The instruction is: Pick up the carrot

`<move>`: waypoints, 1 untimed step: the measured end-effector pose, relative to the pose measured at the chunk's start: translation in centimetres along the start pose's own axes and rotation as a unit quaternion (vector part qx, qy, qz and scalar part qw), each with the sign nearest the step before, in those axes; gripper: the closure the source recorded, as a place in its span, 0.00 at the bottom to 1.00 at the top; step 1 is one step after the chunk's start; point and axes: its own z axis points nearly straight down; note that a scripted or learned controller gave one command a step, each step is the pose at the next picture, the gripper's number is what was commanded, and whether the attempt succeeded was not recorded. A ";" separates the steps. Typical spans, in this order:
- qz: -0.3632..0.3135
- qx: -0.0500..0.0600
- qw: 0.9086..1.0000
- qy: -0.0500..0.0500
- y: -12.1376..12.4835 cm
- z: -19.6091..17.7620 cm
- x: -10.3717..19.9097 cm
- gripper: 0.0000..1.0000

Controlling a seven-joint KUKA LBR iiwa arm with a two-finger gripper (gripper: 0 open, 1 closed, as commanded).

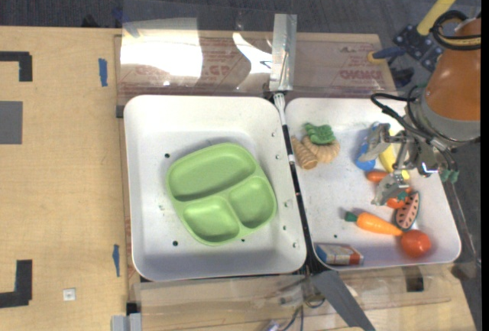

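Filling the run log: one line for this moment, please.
phase: approach | gripper: over right bin, among toys | carrot: on bin floor, not held | green plate: left bin

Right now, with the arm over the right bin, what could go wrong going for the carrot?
1. The gripper sits above and to the right of the carrot, so a straight descent would likely miss it.
2. A watermelon slice and a tomato crowd the carrot's tip; they could get grabbed or shoved instead.
3. The carrot lies at a slant and may roll out of a grasp.
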 end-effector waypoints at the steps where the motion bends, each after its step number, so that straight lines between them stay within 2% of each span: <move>1: -0.024 0.001 1.000 -0.005 1.7 10.8 5.0 0.00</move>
